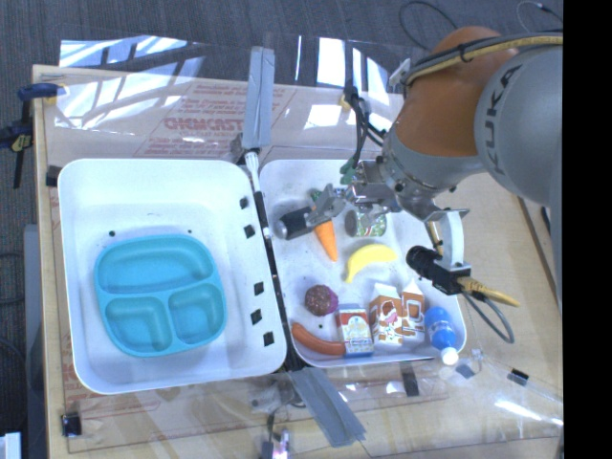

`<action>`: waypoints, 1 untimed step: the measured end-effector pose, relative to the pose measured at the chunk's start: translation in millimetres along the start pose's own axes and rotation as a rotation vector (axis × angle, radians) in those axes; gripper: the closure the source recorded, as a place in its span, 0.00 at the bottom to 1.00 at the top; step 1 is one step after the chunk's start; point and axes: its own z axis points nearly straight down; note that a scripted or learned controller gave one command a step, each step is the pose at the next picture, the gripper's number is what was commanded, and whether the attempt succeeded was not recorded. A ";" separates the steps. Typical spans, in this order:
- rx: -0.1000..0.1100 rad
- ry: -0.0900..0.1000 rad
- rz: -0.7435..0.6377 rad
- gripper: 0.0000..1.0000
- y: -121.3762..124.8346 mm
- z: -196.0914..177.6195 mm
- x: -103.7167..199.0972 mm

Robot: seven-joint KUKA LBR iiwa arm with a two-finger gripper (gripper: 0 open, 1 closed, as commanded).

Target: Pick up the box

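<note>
Two white bins (76, 256) share the bench — gripper (330, 204) hovers over the carrot (328, 240), box (356, 332) untouched, grip unclear.

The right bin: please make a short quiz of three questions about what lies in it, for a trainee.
1. True or false: the banana lies in the right bin.
2. What lies in the left bin? A) a blue tray B) a carrot C) a bottle
3. Fill in: along the near wall of the right bin, the sausage lies next to the small ____.

Key: 1 true. 2 A, the blue tray; the carrot and the bottle are both in the right bin. 3 box, which stands beside a larger carton. The pincer is above the far part of the right bin.
</note>
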 end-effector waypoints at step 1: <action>-0.003 -0.006 -0.156 0.00 -49.6 170.9 -24.7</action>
